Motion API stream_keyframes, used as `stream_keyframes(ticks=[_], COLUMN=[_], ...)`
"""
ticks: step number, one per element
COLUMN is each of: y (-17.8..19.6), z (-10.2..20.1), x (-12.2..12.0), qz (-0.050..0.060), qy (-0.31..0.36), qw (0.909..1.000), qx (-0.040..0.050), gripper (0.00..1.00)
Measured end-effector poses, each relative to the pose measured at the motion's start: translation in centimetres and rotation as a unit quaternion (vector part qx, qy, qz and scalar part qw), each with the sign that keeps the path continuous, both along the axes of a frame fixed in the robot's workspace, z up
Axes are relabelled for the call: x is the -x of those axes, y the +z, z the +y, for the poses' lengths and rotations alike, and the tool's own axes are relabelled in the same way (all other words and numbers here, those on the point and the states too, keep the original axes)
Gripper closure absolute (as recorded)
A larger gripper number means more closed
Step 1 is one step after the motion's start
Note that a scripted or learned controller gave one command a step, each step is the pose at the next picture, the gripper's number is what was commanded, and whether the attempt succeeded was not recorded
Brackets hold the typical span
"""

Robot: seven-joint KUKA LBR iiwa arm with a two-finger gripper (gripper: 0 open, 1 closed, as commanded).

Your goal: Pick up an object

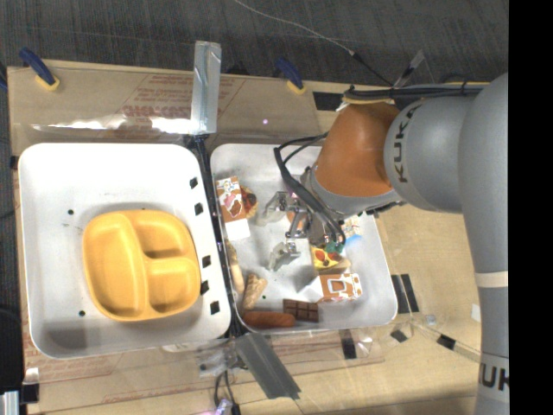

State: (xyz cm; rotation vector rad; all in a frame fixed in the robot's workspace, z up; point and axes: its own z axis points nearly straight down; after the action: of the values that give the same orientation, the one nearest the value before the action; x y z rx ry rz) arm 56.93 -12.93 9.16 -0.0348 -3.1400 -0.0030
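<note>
My gripper [278, 229] hangs low over the middle of the right bin [380, 271], its two metal fingers spread apart and open, with only white bin floor between them. A red and white snack packet [232, 199] lies just to its left. A colourful small toy [328, 254] sits right beside the wrist, partly under the arm. An orange and white box [339, 286], a brown chocolate bar [301, 309], a reddish sausage [268, 320] and tan bread pieces [251, 289] lie along the bin's near side.
The left bin [52, 171] holds a yellow divided tray [141, 262]. The arm's orange band and grey body [432, 154] cover the right bin's far right corner. Cables loop above the wrist. A taped divider [206, 197] separates the bins.
</note>
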Motion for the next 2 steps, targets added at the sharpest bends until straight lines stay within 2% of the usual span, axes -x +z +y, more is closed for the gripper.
stream_keyframes(ticks=[1, 2], y=[5.9, -0.1], z=[-4.0, -2.7], x=[-2.8, -2.1], qz=[-0.003, 0.001], qy=[0.068, 0.050], qw=[0.9977, 0.9988], qx=[0.0017, 0.0001], gripper=[0.00, 0.00])
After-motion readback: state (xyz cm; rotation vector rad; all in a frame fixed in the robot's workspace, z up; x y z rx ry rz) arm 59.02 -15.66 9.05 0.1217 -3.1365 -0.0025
